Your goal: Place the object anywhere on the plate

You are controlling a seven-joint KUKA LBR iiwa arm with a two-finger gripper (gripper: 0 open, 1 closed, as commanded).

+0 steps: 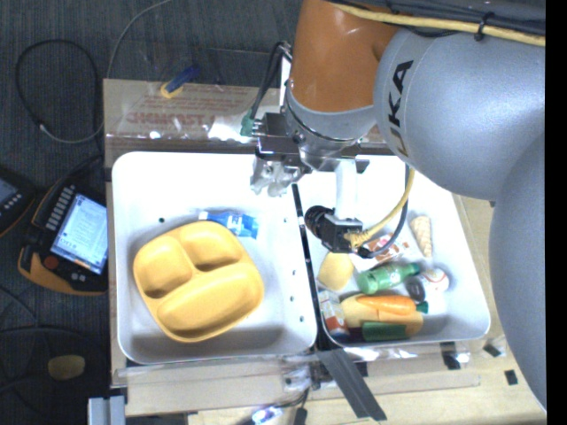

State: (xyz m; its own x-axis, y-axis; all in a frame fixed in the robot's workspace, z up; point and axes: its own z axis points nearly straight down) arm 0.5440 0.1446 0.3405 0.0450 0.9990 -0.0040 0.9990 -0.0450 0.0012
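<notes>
Pincer (275,177) hovering over the left bin (133,180).
Whether it is open or closed, I cannot tell; the yellow plate (198,279) lies below-left of it, the toys well off right.

Dark grey carpet floor (53,25) surrounds the tabletop (142,113). A thin black cable (84,96) loops across it, and a handheld control pendant (66,233) with a lit screen lies at left.

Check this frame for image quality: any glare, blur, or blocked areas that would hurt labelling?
Camera view: lighting is even, with soft shadows under the yellow plate in the left bin; the white bins are bright but not blown out; the arm looms large and slightly soft, covering the top right; the gripper is small and blurry; the right-bin toy pile is sharp enough.
</notes>
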